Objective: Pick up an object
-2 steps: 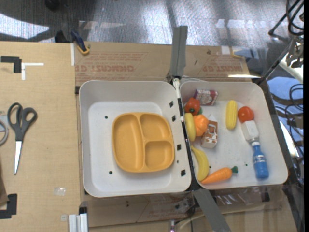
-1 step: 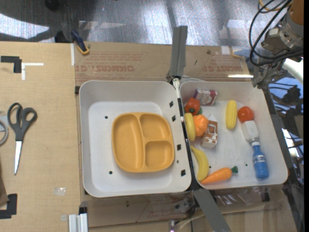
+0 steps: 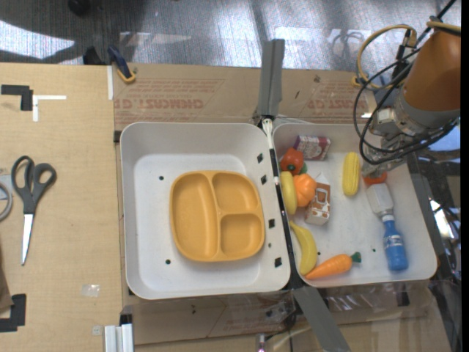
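Camera view, slant from above. Two white bins side by side on brown cardboard.

Right bin [image 3: 421, 218] w/ the pickable stuff. Corn [image 3: 351, 173]: pale yellow cob, upright-ish, upper middle. Bottle [image 3: 388, 229]: clear plastic, blue label and blue lower part, lying lengthwise along right side, white cap end toward top. Carrot [image 3: 331, 266]: orange, green stub at its right end, lying near front edge. Banana [image 3: 305, 246]: yellow, curved, along left wall, lower tip just beside carrot. Carton [image 3: 319, 202]: small, white/brown print, mid-left. Orange pepper-like item [image 3: 303, 188] touching carton's upper left; yellow piece [image 3: 287, 191] against left wall beside it. Red-orange item w/ green top [image 3: 292, 160] above those. Pink/white packet [image 3: 313, 147] near back wall.

Left bin [image 3: 139, 196]: yellow tray [image 3: 218, 215], three compartments, rounded corners, roughly centred.

Arm [image 3: 434, 75] at upper right, orange band up top, grey wrist below, black cables looped around it. Gripper [image 3: 375, 169] low over right bin's back right part, between corn and bottle cap; partly hidden by cables, open or closed: can't tell. Nothing seen betw. fingers.

Surface: light wood bench at left w/ scissors [image 3: 29, 196], grey handles, blades pointing toward front. Blue clip [image 3: 121, 64] at cardboard's back left corner. Grey bar [image 3: 271, 79] running back from the gap betw. bins. Beyond bench: grey floor, chair casters at top.
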Robot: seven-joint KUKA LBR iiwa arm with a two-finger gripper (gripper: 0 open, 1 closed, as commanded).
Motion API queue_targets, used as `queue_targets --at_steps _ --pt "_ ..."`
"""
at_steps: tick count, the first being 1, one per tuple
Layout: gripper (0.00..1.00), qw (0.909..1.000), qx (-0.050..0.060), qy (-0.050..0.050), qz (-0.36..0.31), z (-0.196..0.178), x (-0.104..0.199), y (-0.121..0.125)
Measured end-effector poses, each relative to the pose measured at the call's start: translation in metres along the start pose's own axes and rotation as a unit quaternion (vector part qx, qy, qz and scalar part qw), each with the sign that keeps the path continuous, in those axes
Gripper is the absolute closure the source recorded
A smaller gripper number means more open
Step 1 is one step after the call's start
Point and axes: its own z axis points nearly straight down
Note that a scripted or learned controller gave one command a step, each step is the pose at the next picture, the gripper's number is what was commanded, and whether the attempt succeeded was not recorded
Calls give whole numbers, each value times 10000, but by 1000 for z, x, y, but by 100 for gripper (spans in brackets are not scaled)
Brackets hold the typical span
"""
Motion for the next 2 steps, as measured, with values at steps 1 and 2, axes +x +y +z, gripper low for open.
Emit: queue_targets --at_steps 1,2 --pt "0 9999 -31 -122 -76 1 -21 0" --pt "0 9999 -86 -19 101 25 25 91"
